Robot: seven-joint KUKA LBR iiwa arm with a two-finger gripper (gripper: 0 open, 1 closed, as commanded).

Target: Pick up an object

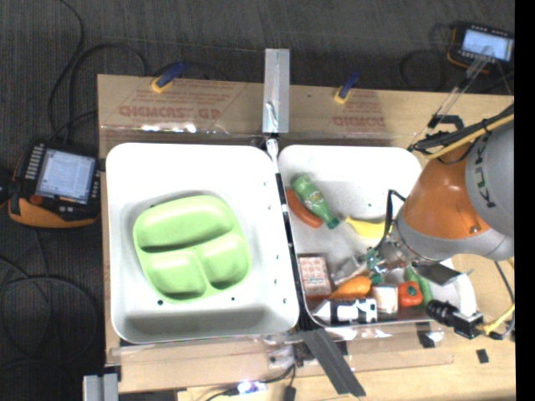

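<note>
Arm's orange band (439,203) sat highest, above the right bin (334,161). Gripper (380,266) was low amid clutter beside the carrot (351,288); grip state: cannot tell. Judged step: descent onto a target. Next: close, then lift straight.

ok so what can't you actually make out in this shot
- The tool: the arm's orange band and wrist cover it in the camera view, so its grip state can't be read.
- The yellow object: its right end runs under the arm, so its full shape is hidden.
- The small items at the right bin's near edge: crowded, partly under the arm, too small to identify.
- The small box: its label print is too small to read.
</note>
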